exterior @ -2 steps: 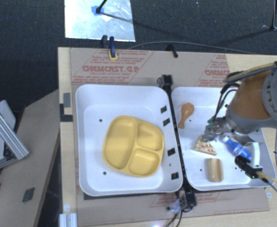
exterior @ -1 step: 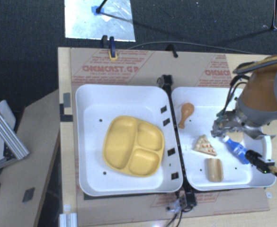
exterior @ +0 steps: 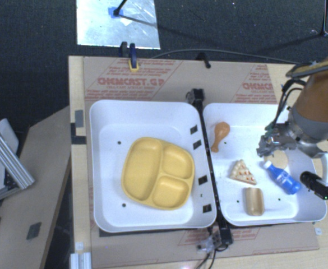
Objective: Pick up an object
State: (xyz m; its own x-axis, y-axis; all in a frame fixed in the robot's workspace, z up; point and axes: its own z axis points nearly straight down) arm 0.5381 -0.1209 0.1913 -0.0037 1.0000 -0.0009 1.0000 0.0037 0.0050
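The right bin (exterior: 231, 116) holds a toy chicken drumstick (exterior: 220, 133) at its upper left, a pizza slice (exterior: 243, 172) in the middle, a hot dog bun (exterior: 254, 200) near the front and a blue bottle (exterior: 281, 178) at the right. My gripper (exterior: 270, 146) hangs over the right part of this bin, just above the white cap end of the blue bottle. I see nothing between its fingers.
The left bin (exterior: 105, 150) carries a yellow divided plate (exterior: 158, 172). A black divider (exterior: 204, 161) with clips runs between the bins. The grey arm with its orange band (exterior: 320, 102) fills the right side. A metal sheet (exterior: 118, 15) lies on the floor beyond the bench.
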